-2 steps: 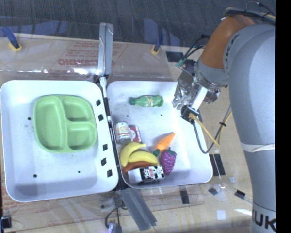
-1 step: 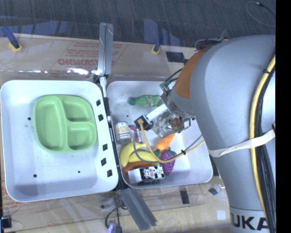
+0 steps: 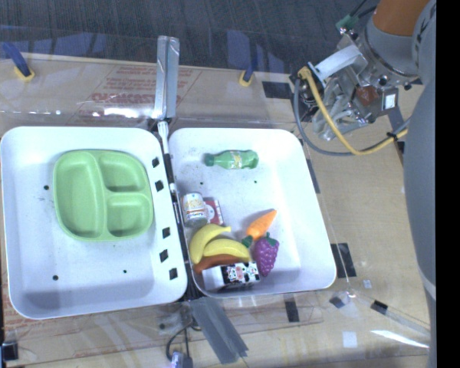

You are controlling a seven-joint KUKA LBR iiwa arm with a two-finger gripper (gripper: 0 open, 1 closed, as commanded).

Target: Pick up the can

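The can (image 3: 195, 207), small with a pale top and a red side, lies near the left wall of the right bin (image 3: 310, 228), just above the bananas (image 3: 216, 244). My gripper (image 3: 330, 104) hangs above the bench beyond the right bin's far right corner, well away from the can and up to its right. Yellow cable loops around the gripper. Nothing shows in its grasp.
Also in the right bin are a green bottle (image 3: 231, 159) near the far wall, a carrot (image 3: 261, 222), purple grapes (image 3: 266, 254) and a small black-and-white carton (image 3: 234, 274). The left bin (image 3: 23, 282) holds a green divided plate (image 3: 103, 194).
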